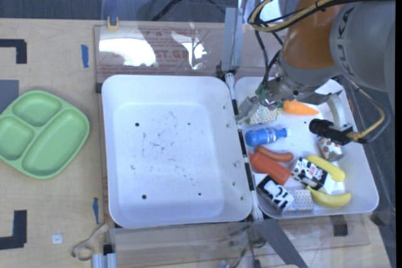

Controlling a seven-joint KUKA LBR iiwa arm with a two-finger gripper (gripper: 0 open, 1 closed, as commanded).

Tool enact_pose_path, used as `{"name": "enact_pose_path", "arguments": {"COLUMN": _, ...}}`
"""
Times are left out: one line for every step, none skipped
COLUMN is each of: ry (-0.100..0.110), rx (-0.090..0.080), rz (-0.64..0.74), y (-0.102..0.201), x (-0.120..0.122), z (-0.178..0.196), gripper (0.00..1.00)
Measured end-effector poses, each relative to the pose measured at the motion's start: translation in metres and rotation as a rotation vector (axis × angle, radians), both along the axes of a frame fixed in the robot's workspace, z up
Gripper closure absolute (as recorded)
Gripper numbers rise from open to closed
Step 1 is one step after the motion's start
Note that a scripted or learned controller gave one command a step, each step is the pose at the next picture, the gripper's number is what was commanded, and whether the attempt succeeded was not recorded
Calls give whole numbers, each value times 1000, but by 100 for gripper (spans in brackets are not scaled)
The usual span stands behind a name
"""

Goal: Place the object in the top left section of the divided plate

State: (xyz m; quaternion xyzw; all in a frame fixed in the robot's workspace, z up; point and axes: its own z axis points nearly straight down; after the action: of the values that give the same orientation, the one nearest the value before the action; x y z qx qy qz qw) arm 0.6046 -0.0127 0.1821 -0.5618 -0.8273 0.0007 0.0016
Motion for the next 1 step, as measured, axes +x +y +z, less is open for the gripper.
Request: {"name": "enact_pose_path", "arguments": {"ry": -3, "rx": -1, "rz": -75, "y": 34, "x": 63, "z": 48, "gripper": 0}}
